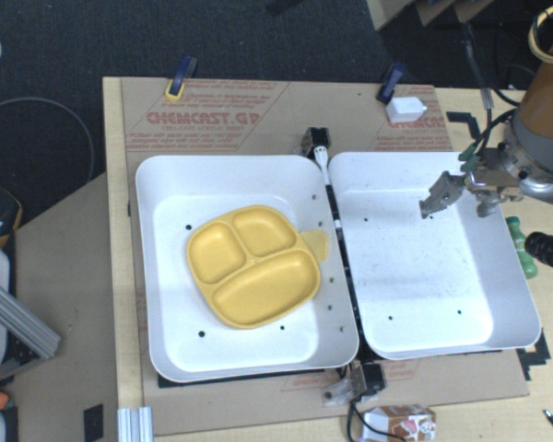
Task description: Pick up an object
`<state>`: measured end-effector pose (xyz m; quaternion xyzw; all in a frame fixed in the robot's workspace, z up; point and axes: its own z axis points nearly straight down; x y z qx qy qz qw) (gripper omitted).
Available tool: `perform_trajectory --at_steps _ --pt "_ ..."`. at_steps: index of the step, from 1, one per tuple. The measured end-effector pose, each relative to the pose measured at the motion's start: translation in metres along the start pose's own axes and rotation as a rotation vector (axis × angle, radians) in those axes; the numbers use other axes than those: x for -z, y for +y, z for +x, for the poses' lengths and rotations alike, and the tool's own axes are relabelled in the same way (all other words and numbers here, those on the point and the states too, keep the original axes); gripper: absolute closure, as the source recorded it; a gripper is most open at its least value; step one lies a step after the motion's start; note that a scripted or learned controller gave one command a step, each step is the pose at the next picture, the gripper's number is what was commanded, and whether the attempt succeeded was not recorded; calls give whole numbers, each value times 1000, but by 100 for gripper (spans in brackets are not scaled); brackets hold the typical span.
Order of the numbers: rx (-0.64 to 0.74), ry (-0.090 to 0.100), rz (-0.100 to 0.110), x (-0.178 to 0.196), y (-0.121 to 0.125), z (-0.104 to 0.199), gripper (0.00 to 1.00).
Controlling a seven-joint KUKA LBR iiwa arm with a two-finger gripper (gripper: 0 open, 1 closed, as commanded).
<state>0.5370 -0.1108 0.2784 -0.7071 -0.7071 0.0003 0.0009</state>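
Note:
A yellow divided plate with three compartments lies flat in the left white bin, slightly right of that bin's middle. A small yellow piece pokes out from under its right rim. My gripper hangs over the upper right part of the right bin, well away from the plate. Its two fingers are spread, so it is open with nothing between them.
A black divider strip runs between the two bins. A white block and blue clamps sit on the cardboard behind the bins. A green object lies beside the right bin's right rim.

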Motion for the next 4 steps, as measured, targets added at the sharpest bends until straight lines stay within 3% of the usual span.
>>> perform_trajectory --at_steps 1,2,3,4 --pt "7 3 2 20 -60 63 0" --pt "1 0 -2 29 -57 59 100" --pt "12 3 -5 58 -57 158 100" --pt "6 2 -12 133 -57 205 100"
